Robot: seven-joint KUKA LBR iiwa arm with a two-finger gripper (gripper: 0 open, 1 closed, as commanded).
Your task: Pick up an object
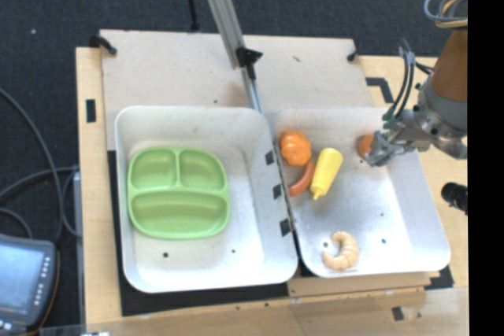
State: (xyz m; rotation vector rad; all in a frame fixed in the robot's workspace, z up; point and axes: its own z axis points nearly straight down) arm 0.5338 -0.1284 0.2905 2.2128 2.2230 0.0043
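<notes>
So the grey arm with the orange band reaches in from the right, and its two-finger gripper (379, 152) sits low over the right shallow white bin (409, 232), close to that bin's upper right edge. A small orange round object (365, 144) is right at the fingertips, partly hidden by them, so I can't tell if the fingers are open, closed or actually clamped on it.

Rest of that bin: an orange ball-shaped fruit (295, 148) hugs the left wall near the top, a reddish-orange sausage-shaped piece (302, 179) lies just under it, and a yellow plastic bottle-shaped toy (325, 172) lies tilted, touching the sausage piece. A pale tan curled shrimp-shaped piece (341, 250) sits near the front edge, well apart from the others. The middle and right of that bin floor is bare, so decent room there.

The left white bin (244, 248) has a light green divided plastic plate (178, 193) sitting left of centre, with bare floor along its right side.
</notes>
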